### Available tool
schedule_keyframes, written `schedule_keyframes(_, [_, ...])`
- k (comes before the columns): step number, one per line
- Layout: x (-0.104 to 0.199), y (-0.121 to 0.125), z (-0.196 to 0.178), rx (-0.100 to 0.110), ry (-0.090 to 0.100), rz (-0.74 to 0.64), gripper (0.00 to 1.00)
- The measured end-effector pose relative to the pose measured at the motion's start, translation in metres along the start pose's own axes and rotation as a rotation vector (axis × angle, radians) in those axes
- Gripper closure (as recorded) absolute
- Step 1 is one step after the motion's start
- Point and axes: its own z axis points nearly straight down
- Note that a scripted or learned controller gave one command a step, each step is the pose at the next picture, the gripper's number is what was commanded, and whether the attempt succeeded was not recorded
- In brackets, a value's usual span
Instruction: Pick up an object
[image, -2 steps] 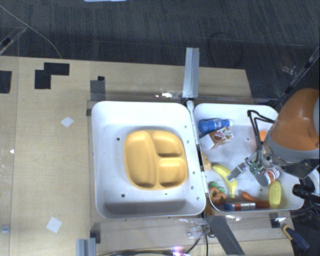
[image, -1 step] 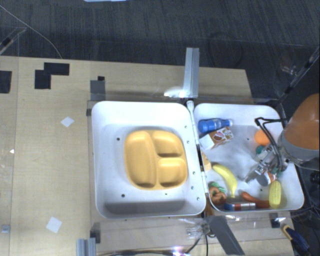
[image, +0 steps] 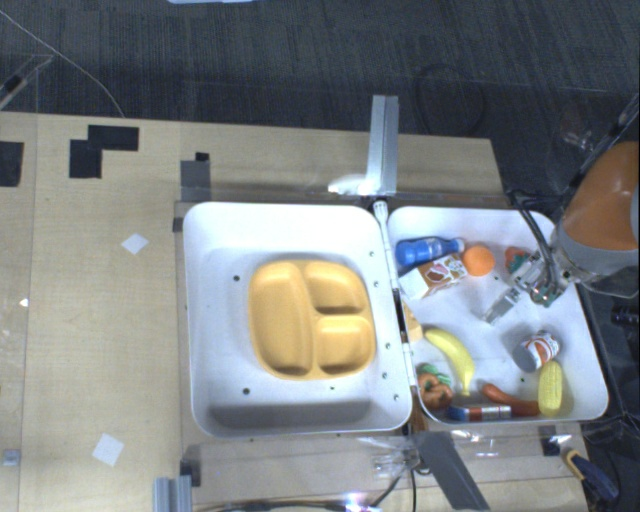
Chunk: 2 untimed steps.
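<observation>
**Arm over the right bin, nothing in its grip**

Here we see the end effector (image: 503, 305) low over the right bin (image: 590, 345), near its middle, reaching in from the right. Its fingers are spread a little and we see nothing between them. Around it lie the things to pick. A blue bottle (image: 428, 249) lies on its side near the far-left corner, its long axis running left to right. Beside it are a small packet (image: 443, 272) and an orange (image: 479, 260). A banana (image: 452, 355) runs at a slant from upper left to lower right. An ear of corn (image: 550, 387) stands nearly up-and-down in the picture, near the front right, with a small can (image: 539, 350) just above it. The left bin (image: 215, 320) holds a yellow divided tray (image: 310, 318). Both bins sit on the table (image: 90, 330).
</observation>
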Motion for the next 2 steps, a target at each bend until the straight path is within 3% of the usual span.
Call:
schedule_keyframes(1, [0.031, 0.083, 0.001, -0.001, 0.004, 0.267, 0.00])
schedule_keyframes(2, [0.029, 0.079, -0.011, 0.007, 0.006, 0.265, 1.00])
